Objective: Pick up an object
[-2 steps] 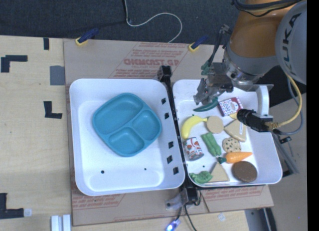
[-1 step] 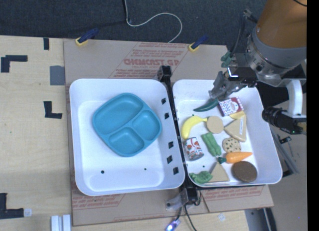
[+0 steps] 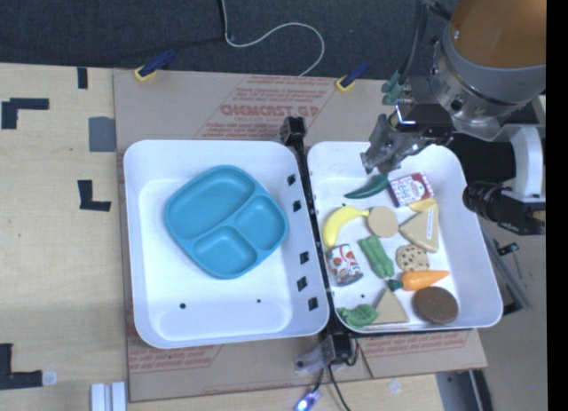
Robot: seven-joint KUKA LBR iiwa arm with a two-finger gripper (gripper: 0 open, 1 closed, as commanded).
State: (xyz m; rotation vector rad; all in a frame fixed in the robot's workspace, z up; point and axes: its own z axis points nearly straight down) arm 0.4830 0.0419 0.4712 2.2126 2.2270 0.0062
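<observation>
White right bin, curved dark-green pepper just below end effector, grip state unclear

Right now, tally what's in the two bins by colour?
Blue: 1, the divided plate in the left bin.
Right bin:
Green: 3, pepper, bean pod, leafy piece.
Yellow: 1, banana.
Orange: 1, carrot.
Tan or brown: 5.
Red-and-white packs: 2.
Total: 13
</observation>
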